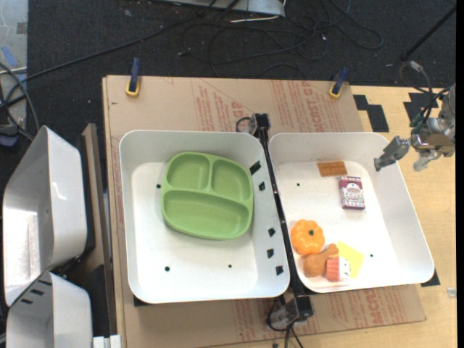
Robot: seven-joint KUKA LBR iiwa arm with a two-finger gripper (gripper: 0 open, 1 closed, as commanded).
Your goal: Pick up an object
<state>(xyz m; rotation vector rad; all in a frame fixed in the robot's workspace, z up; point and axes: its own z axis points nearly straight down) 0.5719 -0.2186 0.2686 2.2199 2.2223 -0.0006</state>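
- Gripper (407, 156) hangs over the right bin's (406, 216) far corner, fingers spread, holding nothing.
- Toy pumpkin (307, 236) and small carton (351, 192) lie apart, probably easy targets.

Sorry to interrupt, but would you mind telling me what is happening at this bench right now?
A robot arm is set to pick something from the bins. Its gripper hangs open over the upper right edge of the right bin, holding nothing. That bin holds an orange cracker, a small box, a toy pumpkin and a few more toy foods. The left bin holds a green divided plate.
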